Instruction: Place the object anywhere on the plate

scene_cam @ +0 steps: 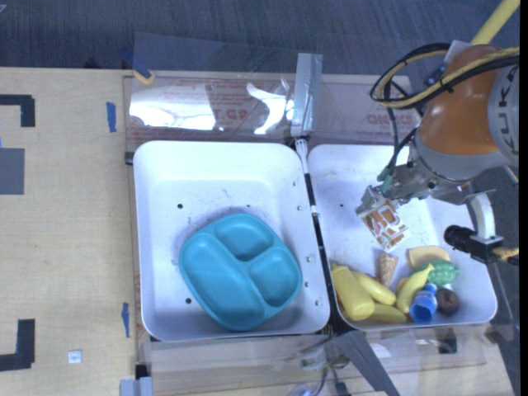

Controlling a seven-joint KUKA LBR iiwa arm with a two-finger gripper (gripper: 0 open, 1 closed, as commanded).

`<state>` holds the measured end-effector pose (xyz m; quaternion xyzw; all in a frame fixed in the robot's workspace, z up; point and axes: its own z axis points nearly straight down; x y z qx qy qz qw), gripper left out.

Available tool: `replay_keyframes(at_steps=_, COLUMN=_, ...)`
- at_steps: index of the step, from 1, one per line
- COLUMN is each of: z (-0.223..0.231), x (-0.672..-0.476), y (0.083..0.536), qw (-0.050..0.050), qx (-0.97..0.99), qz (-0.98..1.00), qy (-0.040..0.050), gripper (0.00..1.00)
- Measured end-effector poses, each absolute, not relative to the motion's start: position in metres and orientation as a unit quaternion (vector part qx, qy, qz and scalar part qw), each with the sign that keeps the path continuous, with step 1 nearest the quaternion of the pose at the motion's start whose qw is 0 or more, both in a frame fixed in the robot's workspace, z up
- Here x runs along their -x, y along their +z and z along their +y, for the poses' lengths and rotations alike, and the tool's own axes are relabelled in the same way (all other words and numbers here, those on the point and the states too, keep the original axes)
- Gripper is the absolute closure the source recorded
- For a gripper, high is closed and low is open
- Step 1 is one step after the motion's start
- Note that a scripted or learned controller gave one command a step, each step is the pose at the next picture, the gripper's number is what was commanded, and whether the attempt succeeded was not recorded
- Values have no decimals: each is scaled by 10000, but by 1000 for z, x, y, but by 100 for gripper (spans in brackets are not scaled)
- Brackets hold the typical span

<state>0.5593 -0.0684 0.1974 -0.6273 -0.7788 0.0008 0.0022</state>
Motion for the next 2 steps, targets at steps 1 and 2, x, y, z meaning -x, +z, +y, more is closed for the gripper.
replay_keyframes(at_steps=1, z=-43, x=-610, y=225, qw=-1, qx=5474, qz=-8369, qy=1, gripper=100)
replay_keyframes(at_steps=2, z=45, x=-640, y=244, qw=-8, qx=4470, qz=-8945, qy=-6, gripper=100)
